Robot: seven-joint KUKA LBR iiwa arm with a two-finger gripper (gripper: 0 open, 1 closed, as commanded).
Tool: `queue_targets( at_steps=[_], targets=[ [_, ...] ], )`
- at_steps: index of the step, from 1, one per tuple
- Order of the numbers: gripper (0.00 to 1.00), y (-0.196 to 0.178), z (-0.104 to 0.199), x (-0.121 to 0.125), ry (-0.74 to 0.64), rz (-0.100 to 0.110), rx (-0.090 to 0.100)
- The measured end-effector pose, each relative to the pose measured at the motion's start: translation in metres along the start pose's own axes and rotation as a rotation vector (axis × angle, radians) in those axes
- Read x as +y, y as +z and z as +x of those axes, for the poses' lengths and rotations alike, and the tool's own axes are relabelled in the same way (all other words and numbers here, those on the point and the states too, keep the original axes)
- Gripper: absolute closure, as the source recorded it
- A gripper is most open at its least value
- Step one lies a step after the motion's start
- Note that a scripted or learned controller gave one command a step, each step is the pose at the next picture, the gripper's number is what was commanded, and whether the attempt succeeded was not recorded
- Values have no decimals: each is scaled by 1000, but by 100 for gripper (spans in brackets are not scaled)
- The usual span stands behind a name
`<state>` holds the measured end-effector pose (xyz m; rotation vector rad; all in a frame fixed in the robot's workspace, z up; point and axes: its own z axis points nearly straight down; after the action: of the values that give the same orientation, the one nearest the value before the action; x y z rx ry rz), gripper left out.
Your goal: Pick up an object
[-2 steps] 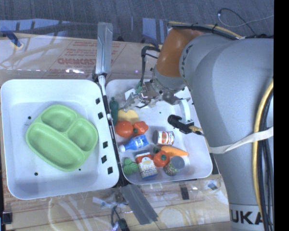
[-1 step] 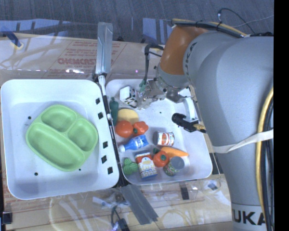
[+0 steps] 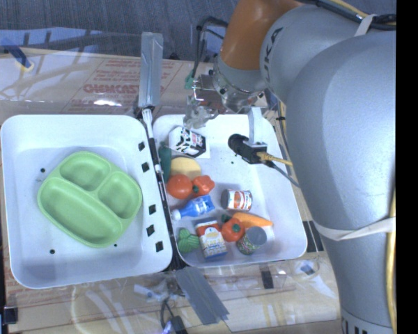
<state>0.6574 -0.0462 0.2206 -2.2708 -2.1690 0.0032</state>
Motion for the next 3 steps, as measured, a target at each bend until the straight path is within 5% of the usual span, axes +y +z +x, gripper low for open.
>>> queue_targets(
  at_steps=[1, 2, 3],
  targets=[
    [0, 1, 0, 0, 1, 2, 0],
    [0, 112, -57, -5, -43, -10, 1],
    [100, 99, -56, -3, -48, -12, 1]
  ],
)
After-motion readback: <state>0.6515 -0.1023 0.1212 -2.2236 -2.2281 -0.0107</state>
